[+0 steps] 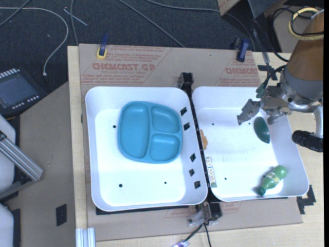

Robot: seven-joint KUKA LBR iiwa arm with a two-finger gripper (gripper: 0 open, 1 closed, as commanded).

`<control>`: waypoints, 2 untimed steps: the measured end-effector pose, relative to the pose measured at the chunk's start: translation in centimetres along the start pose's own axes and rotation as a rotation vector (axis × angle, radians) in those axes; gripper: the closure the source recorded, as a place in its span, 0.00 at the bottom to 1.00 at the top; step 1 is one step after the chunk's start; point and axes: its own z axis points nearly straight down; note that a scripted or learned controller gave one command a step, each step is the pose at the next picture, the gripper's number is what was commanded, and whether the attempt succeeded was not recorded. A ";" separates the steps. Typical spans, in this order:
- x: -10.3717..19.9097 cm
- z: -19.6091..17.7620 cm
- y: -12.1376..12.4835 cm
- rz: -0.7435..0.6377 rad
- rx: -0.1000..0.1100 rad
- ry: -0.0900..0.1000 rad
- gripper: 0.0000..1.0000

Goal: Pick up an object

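Your gripper hangs spread and empty over the right bin near its far right edge, just above the smooth dark green rounded piece, whose glossy curved plastic could squirt sideways if the fingers close off-centre.

The bench is topped with a brown board printed with faint red lettering, clamped at its far edge by a blue-and-yellow clip on the left and a blue clip on the right. Two shallow white bins sit directly on the board, side by side and touching along their inner walls: the left bin and the right bin. Black brackets pin the bins together where they meet.
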 end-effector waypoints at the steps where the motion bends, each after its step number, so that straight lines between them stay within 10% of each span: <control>1: 0.0 -0.7 0.2 -0.003 -0.014 -0.002 0.00; 2: -0.8 5.2 0.4 -0.001 -0.008 -0.001 0.00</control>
